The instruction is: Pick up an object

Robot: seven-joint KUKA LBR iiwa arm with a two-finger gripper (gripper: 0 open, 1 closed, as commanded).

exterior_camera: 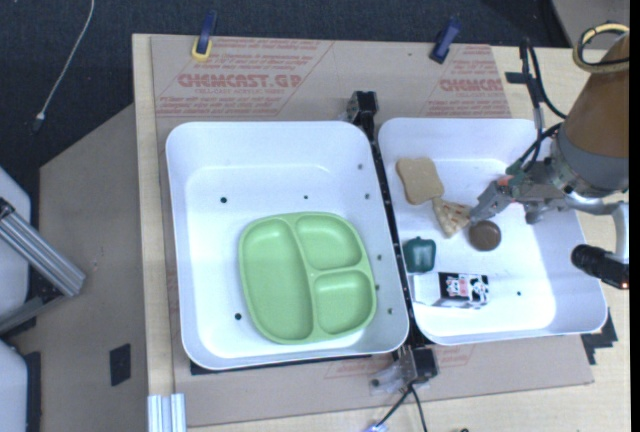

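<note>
Four small things lie in the right bin [520,310]. A tan, bread-like slab [420,178] lies toward the bin's far left part. Just nearer is a small pale, lumpy piece [450,216], and beside that a round brown disc [485,236]. A dark green cup-like piece [420,254] rests by the bin's left wall, and a flat black-and-white printed packet [462,289] lies close to the near wall; its print is too small to read.

The gripper [492,203] hangs low over the middle of this bin, directly above the brown disc and just right of the pale piece. Whether it touches either cannot be told, nor whether its fingers are spread or pressed together. The tan slab sits near it to the left, the green piece and the packet lie somewhat apart on the near side.

A light green divided plate [305,275] with three compartments fills the middle of the left bin [200,160].

Both bins rest on a brown board [160,220] printed in red with "CHEMCAST GP", readable at the far left and partly at the far right. Blue clamps [205,35] grip its far edge.
</note>
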